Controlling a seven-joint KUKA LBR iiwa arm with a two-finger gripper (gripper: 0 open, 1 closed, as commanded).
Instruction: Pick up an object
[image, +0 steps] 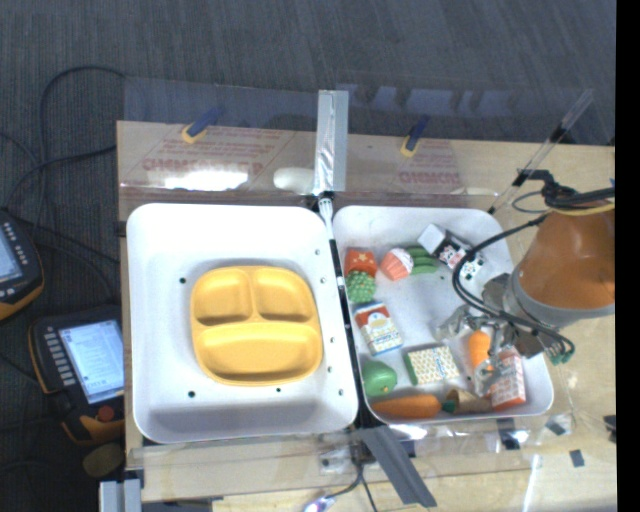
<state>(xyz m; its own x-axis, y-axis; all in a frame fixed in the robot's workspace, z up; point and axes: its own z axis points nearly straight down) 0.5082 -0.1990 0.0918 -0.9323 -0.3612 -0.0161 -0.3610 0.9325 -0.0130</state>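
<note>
The right bin (420, 222) holds several toy food items. Among them are a red piece (360, 262), an orange-and-white piece (398, 263), a small carton (376, 328), a patterned box (431, 365), a green round piece (378, 377), a long carrot (408, 406) and a red packet (508, 382). My gripper (478, 345) hangs low over the bin's right side, under the orange wrist band (570, 262). A small orange piece (479, 346) sits right at the gripper, just above the red packet. Whether it is gripped is unclear.
The left bin (160, 240) carries a yellow divided tray (257, 322). Black cables (470, 262) loop from the wrist over the right bin's back corner. A metal divider (331, 140) stands behind the gap between the bins. Handheld screens (85, 355) lie left of the bench.
</note>
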